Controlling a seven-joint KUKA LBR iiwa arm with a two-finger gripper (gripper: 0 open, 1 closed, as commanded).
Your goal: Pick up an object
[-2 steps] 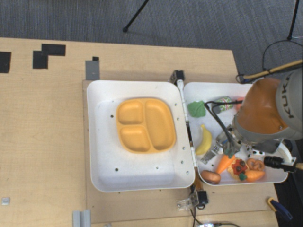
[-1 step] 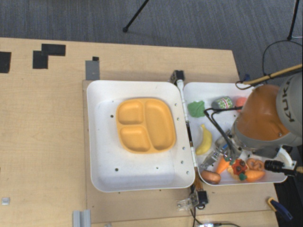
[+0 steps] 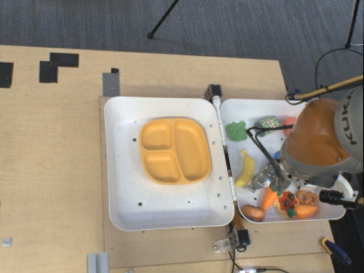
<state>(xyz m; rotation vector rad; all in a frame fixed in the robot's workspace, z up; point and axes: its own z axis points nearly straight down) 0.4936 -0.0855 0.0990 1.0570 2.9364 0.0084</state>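
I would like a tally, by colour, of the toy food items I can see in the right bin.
Yellow: 1, the curved yellow plastic banana
Green: 2, the leafy green plastic vegetable and the green can with a label
Orange: 2, the orange plastic carrot and the orange piece near the rim
Brown-red: 1, the oval brown plastic piece
Total: 6 clearly seen; the arm hides others.

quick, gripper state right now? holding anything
Gripper: low in the right bin, over the toy food beside the banana; open or shut cannot be told, and no object is seen held.
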